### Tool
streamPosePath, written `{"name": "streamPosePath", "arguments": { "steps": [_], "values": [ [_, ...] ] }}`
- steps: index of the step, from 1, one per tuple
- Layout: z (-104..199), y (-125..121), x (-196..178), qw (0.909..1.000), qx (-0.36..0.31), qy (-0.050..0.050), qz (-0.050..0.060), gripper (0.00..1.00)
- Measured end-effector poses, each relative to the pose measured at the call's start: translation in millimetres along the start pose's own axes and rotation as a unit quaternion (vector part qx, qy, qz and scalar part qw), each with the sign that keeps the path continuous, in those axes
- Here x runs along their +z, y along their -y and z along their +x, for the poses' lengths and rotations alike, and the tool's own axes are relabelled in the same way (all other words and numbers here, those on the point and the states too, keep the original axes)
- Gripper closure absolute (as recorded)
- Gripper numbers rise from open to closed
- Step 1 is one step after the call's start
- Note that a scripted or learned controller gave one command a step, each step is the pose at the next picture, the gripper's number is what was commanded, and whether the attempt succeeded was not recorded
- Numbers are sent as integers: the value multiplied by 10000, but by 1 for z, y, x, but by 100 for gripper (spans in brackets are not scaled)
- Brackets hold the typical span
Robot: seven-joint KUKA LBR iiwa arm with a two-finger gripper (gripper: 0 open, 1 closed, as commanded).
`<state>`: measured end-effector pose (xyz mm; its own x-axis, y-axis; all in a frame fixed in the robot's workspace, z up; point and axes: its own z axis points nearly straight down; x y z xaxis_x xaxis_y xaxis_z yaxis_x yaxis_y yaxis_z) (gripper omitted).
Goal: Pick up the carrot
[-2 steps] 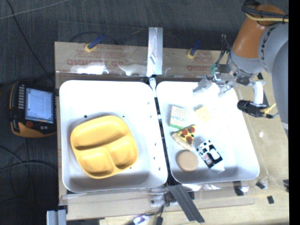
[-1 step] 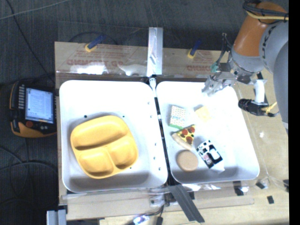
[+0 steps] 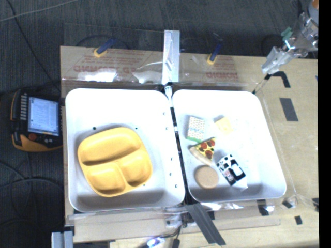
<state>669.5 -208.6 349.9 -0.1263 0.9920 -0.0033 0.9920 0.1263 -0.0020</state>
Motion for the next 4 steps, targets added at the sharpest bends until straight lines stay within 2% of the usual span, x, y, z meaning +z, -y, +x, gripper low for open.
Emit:
{"name": "streamPosePath", "arguments": {
  "steps": [3,4],
  "values": [
    [0,-4,-22,10000,-14,64,56,100],
    [61,-8,-18,9992,-390,-14,4,100]
  ]
}}
